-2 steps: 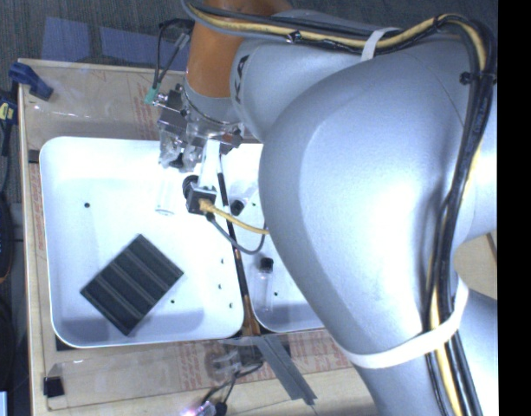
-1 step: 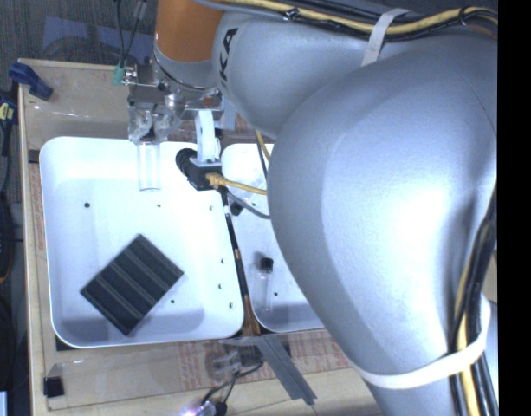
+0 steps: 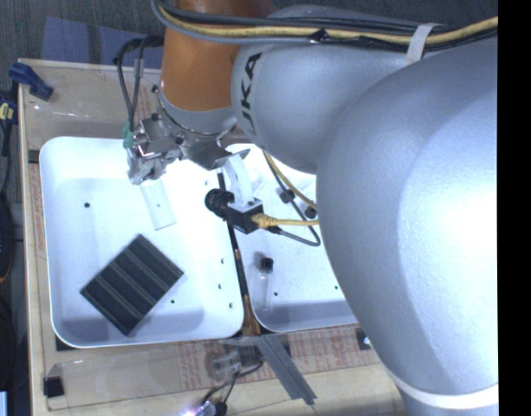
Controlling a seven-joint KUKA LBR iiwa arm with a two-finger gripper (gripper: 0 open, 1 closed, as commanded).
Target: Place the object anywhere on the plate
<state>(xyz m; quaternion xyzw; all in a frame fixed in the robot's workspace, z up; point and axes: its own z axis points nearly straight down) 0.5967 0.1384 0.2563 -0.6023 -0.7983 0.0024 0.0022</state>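
We observe the gripper (image 3: 154, 191) suspended over the upper middle of the left bin (image 3: 53, 232), below the arm's orange band (image 3: 200, 50). One pale finger (image 3: 158, 206) is visible, angled down toward the bin floor; we cannot tell whether the gripper is open or closed, and we see nothing between its fingers.

Below the gripper and slightly to its left, a dark ribbed rectangular object (image 3: 131, 282) lies flat on the floor of the left bin, turned diagonally. It is apart from the gripper and not in contact with the visible finger. We take this to be the plate, though we cannot confirm it from this view.

To the right of the gripper, across the divider between the bins, a black fitting (image 3: 230, 208) with a yellowish cable (image 3: 287, 224) hangs from the arm. Further right and lower, a small dark-capped clear item (image 3: 265, 271) rests on the floor of the right bin (image 3: 300, 319), well apart from the gripper. The grey arm body (image 3: 404, 189) covers most of that bin.
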